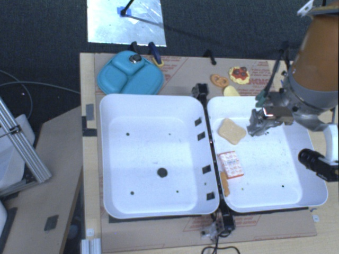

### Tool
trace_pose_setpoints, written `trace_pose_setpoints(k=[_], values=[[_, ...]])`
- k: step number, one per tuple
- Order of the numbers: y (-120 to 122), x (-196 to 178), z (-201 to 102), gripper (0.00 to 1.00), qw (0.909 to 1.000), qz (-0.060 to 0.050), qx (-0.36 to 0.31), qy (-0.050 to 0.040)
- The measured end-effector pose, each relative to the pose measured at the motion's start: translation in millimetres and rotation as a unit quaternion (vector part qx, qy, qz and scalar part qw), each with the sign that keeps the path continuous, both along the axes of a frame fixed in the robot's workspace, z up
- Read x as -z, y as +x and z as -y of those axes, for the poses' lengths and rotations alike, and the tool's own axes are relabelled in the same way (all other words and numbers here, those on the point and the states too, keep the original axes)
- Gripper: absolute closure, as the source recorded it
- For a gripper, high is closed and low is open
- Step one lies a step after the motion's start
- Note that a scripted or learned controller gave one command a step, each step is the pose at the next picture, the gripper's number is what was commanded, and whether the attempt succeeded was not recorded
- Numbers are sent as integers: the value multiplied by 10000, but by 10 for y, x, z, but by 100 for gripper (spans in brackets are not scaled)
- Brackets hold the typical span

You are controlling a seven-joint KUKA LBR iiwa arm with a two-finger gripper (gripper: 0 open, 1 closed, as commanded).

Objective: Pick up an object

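Pincer point(258, 125) over the right bin point(296, 194) — just right of the bread slice point(232, 130).

The slice lies in the bin's upper left, apart from the pincer; whether the pincer is wide or narrow I cannot tell. A red-and-white packet point(231, 164) lies below the slice, near the divider. A blue tray point(130, 74) sits on the tabletop point(180, 70) behind the left bin point(153, 152).

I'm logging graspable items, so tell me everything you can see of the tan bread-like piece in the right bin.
The tan bread-like piece looks like a toy bread slice, pale beige, roughly square with rounded corners, seemingly foam or plastic. It lies flat on the right bin floor, near its upper left, turned diagonally. The gripper hangs just to its right; contact is unclear.
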State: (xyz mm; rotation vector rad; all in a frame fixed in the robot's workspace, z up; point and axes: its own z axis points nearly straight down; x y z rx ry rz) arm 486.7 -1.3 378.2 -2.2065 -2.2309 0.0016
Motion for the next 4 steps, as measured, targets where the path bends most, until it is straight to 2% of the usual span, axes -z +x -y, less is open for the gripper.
trace_pose_setpoints(k=[1, 2, 3, 4], values=[[3, -53, -718, 100, 10000, 31, 12, -3], [2, -643, -323, 100, 10000, 55, 60, -9], [79, 222, -847, 100, 10000, 13, 23, -5], [48, -1477, -987, 100, 9999, 100, 23, 11]])
